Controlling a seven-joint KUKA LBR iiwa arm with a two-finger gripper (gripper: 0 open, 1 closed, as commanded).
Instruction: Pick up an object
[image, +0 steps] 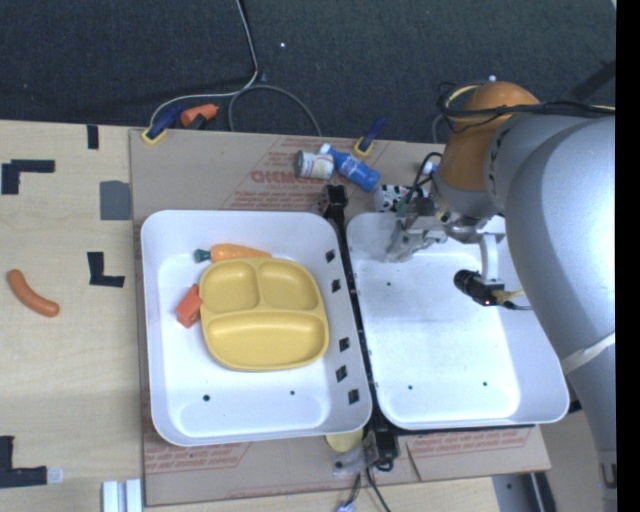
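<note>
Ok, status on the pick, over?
Gripper low at the right bin's far-left corner, nothing seen in it. Yellow tray, carrot and orange block sit in the left bin. Divider between.

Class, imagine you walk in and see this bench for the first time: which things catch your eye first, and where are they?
A yellow divided plate fills the left bin, with a carrot at its far edge. The big grey arm reaches in from the right, its gripper at the right bin's far corner.
</note>
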